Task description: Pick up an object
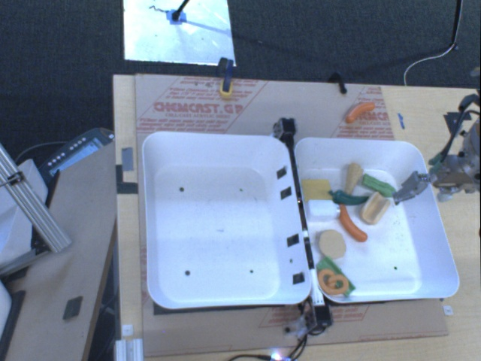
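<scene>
So, left bin (218,224) sat on the bench (421,100) with nothing but its dark dots and bare white floor showing. Black clips (289,194) ran down the seam where it met the right bin (421,269). Right bin held the objects, bunched in its left half: yellow block (316,189) near the seam, round tan disc (331,244) below it, and an orange-and-green piece (334,281) at the near-left corner. Just right of the block stood a tan piece (353,177), a dark green curved piece (348,198) below that, an orange sausage-shaped piece (352,224) lying slanted under it, a pale wedge (375,207) beside it, and a green piece (378,184) above the wedge. Another orange sausage-shaped piece lay outside the bins on the cardboard sheet (195,104) at the far side. Tool (412,186) was over the right bin's right part, close to the green piece and pale wedge, nothing seen between its fingers; can't tell open or closed. Arm (458,168) came in from the right edge.
</scene>
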### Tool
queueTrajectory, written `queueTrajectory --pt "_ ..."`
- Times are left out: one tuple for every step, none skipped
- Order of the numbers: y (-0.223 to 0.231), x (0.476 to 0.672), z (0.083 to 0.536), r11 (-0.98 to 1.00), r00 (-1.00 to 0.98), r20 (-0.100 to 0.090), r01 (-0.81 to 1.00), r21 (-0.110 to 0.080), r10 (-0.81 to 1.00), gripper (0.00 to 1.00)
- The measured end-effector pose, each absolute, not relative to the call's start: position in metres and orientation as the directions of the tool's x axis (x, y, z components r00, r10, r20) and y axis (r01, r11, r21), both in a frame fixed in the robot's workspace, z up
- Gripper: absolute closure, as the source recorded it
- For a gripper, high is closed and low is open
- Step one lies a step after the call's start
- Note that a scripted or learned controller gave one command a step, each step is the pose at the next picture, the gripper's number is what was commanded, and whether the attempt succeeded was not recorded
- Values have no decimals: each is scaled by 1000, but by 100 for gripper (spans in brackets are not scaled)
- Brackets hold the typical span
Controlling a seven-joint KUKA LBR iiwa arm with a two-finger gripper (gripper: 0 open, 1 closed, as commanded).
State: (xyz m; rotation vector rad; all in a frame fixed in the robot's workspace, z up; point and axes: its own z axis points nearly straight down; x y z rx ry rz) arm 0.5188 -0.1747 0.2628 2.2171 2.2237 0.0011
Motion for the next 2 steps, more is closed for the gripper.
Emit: queueTrajectory --pt "-158 482 106 1 -1 5 1000 -14 1000 0" --pt "-123 552 84 9 -9 -1 1000 6 1000 0"
